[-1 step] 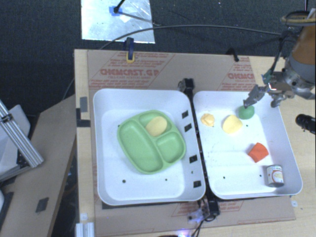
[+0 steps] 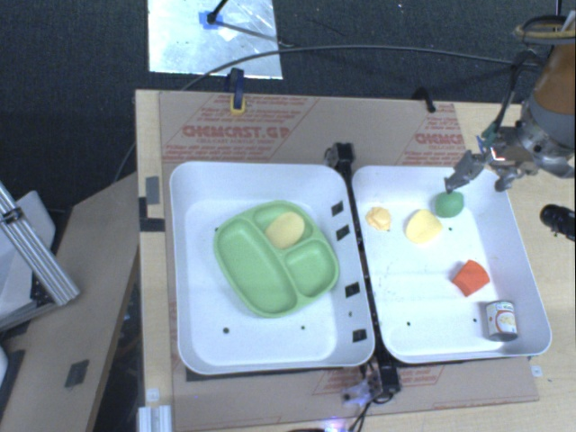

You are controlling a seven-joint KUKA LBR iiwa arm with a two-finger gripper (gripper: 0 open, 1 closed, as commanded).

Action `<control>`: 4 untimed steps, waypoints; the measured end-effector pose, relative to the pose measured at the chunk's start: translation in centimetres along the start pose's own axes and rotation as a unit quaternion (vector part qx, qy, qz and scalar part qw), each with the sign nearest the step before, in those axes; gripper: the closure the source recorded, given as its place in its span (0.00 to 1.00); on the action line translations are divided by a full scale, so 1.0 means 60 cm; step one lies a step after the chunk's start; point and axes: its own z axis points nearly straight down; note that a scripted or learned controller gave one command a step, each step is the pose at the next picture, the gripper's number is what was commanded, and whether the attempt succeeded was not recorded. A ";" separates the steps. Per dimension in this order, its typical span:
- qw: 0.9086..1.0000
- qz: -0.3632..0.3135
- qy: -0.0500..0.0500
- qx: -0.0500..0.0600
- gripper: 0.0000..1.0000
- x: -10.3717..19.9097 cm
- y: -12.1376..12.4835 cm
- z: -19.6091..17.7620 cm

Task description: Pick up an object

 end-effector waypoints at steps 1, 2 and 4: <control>1.000 -0.001 0.001 0.003 0.00 0.017 -0.002 0.092; 1.000 0.001 0.001 0.003 0.00 0.027 -0.010 0.193; 1.000 0.002 0.000 0.000 1.00 0.038 -0.014 0.246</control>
